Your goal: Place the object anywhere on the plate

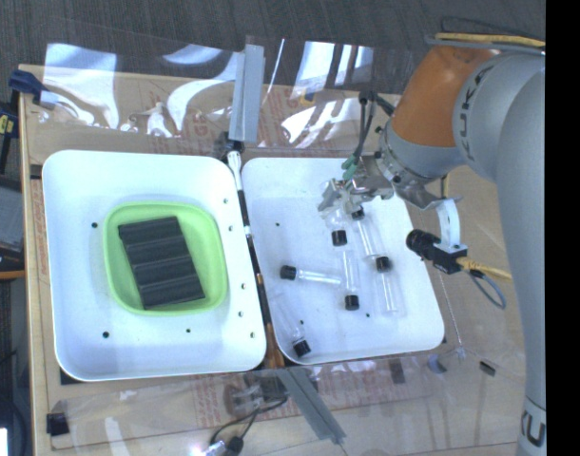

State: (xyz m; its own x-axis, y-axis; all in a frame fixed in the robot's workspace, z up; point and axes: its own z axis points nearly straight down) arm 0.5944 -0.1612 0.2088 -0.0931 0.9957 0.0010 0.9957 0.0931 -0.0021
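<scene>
A green plate (112, 255) lies in the middle of the left bin (71, 335). A black ridged block (160, 261) rests flat on the plate, inside its rim. My gripper (339, 199) hangs over the upper middle of the right bin (418, 331), well away from the plate. Just below it lie several clear vials with black caps, such as one (370, 245) near the gripper and another (314, 275) lying crosswise. I see nothing held in the gripper.
More vials lie lower in the right bin, one (391, 291) at the right and a small one (299, 346) by the front wall. A grey bar (245, 93) stands behind the ridge between the bins. A black cable plug (433, 248) hangs off the wrist.
</scene>
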